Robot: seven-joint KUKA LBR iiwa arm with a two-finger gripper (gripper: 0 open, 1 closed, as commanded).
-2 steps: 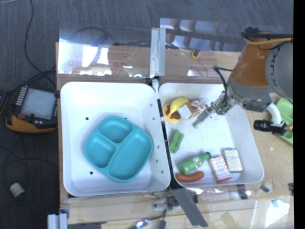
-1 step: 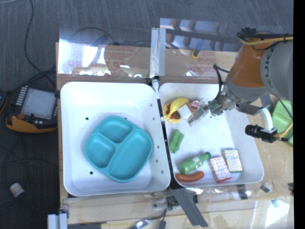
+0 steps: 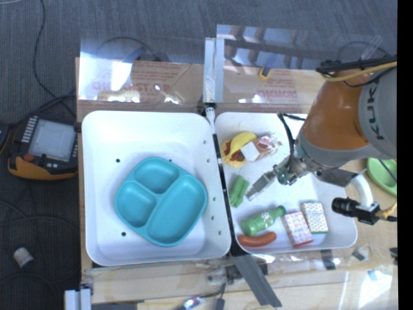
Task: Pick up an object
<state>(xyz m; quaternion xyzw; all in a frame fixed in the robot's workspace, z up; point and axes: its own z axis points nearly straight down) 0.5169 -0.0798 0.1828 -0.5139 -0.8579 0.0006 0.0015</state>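
Grey-and-orange arm [image 3: 342,118] slants down-left into the right bin [image 3: 335,241], its pincer [image 3: 260,185] narrowly parted beside a green piece [image 3: 238,190].

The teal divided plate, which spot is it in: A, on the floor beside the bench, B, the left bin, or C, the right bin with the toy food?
B: the teal divided plate lies inside the left bin, apart from the toy food.

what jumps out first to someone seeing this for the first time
The big teal divided plate lying alone in the left bin draws the eye first. Next comes the grey and orange arm reaching from the right, its gripper low over the right bin among small toy foods, next to a green piece.
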